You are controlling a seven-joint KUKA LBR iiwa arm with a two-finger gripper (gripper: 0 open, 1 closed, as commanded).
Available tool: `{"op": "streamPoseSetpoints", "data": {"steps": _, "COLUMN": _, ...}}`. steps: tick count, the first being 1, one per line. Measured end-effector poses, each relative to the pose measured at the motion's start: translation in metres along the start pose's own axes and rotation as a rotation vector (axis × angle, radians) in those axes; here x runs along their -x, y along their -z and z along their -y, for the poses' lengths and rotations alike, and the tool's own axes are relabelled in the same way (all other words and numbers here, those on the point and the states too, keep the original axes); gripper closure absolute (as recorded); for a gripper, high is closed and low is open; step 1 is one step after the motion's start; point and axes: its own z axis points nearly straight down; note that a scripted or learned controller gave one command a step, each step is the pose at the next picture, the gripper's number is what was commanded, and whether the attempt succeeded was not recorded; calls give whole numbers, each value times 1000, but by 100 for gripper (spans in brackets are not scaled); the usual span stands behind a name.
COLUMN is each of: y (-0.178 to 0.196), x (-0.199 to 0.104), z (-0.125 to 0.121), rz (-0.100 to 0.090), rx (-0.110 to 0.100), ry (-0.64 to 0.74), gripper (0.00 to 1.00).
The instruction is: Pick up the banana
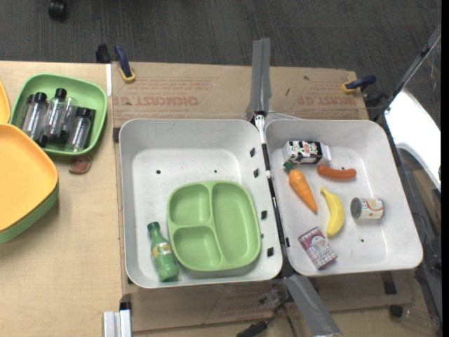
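hand: grip state can't tell from this view, so no banana-to-hand offset to give either

banana [334, 211] is in the right bin [400, 251], about mid-bin, lying flat, long axis running roughly top to bottom of the view, top side fully exposed

around it, all in the same bin:
- carrot [302, 188] just beside it on the left, slanted, leafy end up-left, small gap, not touching
- red-orange sausage [337, 173] just above the banana's upper tip, lying crosswise
- small can [367, 208] on its side, just to the right, apart
- pink printed packet [318, 248] below-left, near the banana's lower tip; can't tell if they touch
- black-and-white carton [304, 151] toward the far wall, above the carrot's leaves

left bin [133, 188]: green divided tray [213, 226], green bottle [162, 252] lying beside the tray's left edge

counter [63, 272], left of the bins: green dish [59, 113] holding dark-capped vials, stack of orange plates [24, 181] at the view's left edge
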Motion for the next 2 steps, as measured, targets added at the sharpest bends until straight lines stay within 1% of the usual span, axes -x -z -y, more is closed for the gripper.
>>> {"op": "streamPoseSetpoints", "data": {"steps": 1, "y": -81, "x": -9, "z": 8, "rz": -2, "rx": 0, "ry": 369, "gripper": 100}}
{"op": "streamPoseSetpoints", "data": {"steps": 2, "y": -29, "x": -8, "z": 7, "rz": -1, "rx": 1, "ry": 107, "gripper": 100}}
